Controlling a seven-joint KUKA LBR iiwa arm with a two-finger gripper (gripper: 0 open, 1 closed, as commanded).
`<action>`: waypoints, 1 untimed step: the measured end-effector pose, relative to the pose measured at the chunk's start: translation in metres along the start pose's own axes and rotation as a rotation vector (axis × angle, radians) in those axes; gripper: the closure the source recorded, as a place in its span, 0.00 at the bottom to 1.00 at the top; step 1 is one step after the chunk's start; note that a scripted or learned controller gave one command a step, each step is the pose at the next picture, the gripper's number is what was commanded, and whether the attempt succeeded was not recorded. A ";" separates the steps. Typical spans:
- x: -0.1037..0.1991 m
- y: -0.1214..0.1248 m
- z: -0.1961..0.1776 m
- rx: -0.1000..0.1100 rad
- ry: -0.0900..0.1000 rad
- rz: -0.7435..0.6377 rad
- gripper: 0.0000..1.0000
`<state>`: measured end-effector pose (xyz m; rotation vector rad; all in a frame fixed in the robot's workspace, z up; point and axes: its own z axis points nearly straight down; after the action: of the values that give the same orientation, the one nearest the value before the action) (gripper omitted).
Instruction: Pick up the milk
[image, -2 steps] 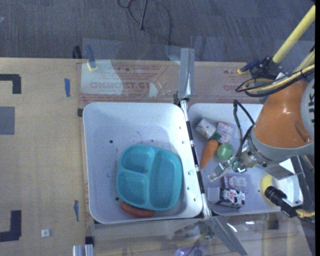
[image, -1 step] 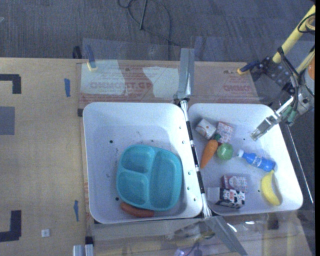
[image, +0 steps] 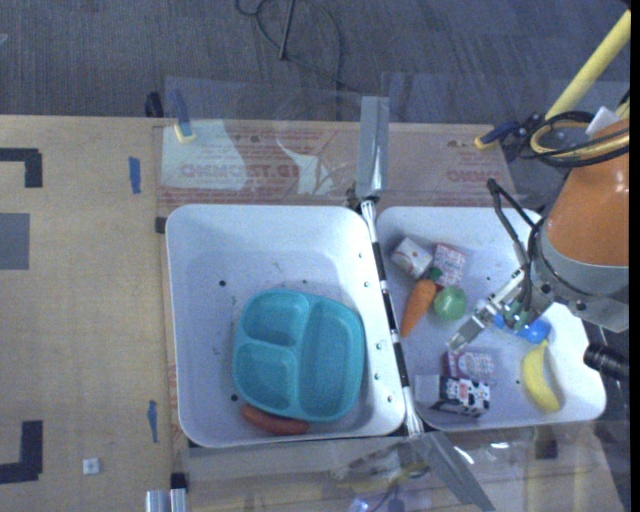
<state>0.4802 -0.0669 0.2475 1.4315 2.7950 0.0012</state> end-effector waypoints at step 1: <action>0.037 0.026 0.063 -0.001 0.001 -0.314 0.00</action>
<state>0.4798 -0.0212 0.1846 0.9774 2.9845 0.0023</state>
